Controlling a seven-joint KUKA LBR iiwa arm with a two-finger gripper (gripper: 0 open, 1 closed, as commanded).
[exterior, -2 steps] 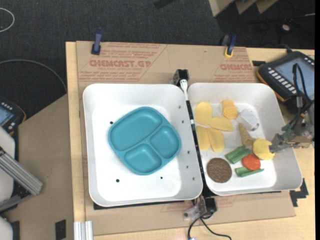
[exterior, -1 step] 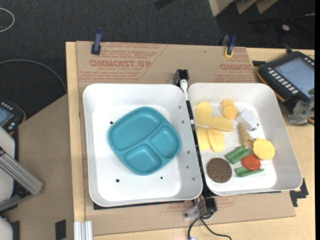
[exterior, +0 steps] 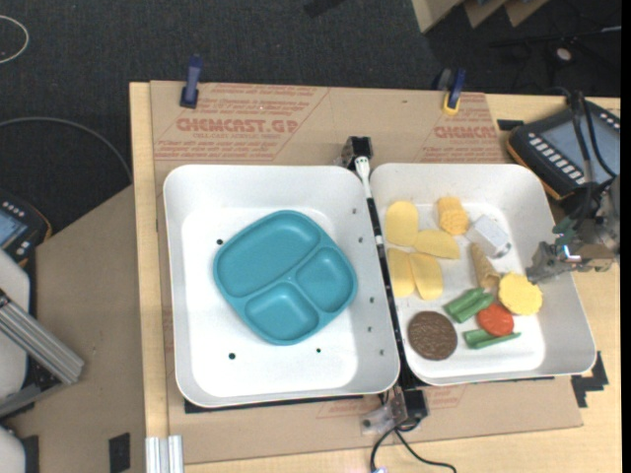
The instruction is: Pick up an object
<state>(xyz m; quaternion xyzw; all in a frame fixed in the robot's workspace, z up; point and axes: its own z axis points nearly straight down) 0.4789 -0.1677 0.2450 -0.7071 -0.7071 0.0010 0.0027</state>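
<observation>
We find the pincer [exterior: 552, 257] at the right bin's [exterior: 513, 177] right rim; whether it is wide or narrow we cannot tell; it grips nothing we can see. The nearest thing, a round yellow toy food [exterior: 520, 294], lies just left and below it. We count one teal divided plate [exterior: 285, 276] in the left bin [exterior: 187, 264]; roughly ten toy foods in the right.

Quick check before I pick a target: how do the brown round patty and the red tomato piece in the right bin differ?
The brown patty is a flat, dark, speckled disc; the red tomato piece is smaller, bright and smooth. The patty lies by itself near the bin's front wall; the tomato piece is crowded between green pieces and a yellow piece. Both lie in the right bin.
</observation>
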